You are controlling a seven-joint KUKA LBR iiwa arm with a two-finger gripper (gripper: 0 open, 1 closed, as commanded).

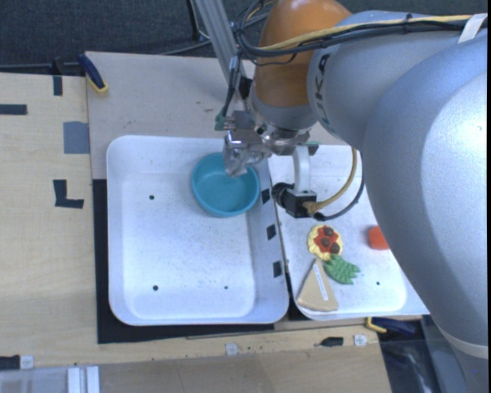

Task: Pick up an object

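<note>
Pincer [239, 160] sits low over the far rim of the blue bowl [225, 188], at the top right corner of the left bin [147, 244]; fingers look to straddle or touch the rim, but whether they're apart or closed on it, cannot tell, the wrist hides too much. Bowl appears to rest on the bin floor, near the divider between bins. So my read: approach done, grasp unconfirmed, lift not yet done.

Materials: bowl is smooth, glossy, round, shallow, likely hard plastic. Both bins are white, shallow, rounded corners, speckled floor with a few dark dots. Right bin [393, 301] holds a flat tan wedge [317, 291], a yellow-red flower-like piece [324, 241] with a green leafy bit [343, 269], and a small orange object [377, 237] partly hidden by the arm. Tabletop [33, 236] is pale wood with dark tape marks.
</note>
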